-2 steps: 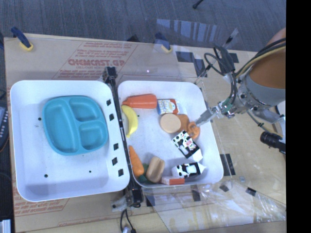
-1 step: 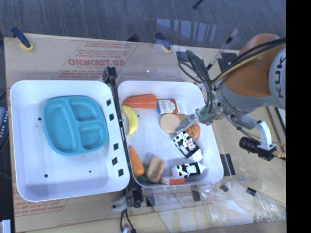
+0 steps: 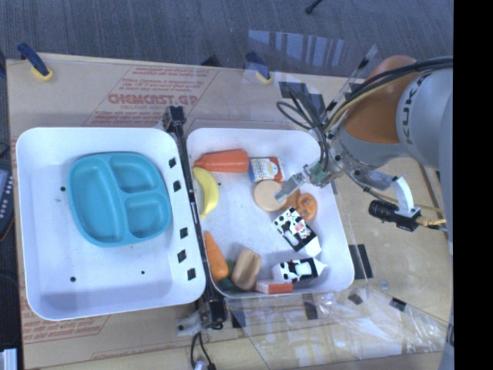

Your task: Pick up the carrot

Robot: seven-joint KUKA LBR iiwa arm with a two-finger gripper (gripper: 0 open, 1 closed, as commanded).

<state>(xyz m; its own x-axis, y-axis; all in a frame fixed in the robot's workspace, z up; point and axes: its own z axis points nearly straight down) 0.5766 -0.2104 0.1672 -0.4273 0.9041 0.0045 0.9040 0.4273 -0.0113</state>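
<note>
Carrot (image 3: 215, 256) down at the right bin's (image 3: 333, 230) near-left corner, lying along the divider, tip just beside a bread roll (image 3: 246, 267) — well apart from the gripper (image 3: 296, 182). Gripper up at the bin's right side, over a tan disc (image 3: 268, 196) and just beside a pretzel (image 3: 306, 204) — holding nothing, fingers slightly parted. Blue tray (image 3: 119, 197) alone in the left bin (image 3: 38, 284).

The small orange tapered plastic carrot (image 3: 216, 257) lies flat along the right bin's left wall, near the front, its narrow end pointing away.
</note>
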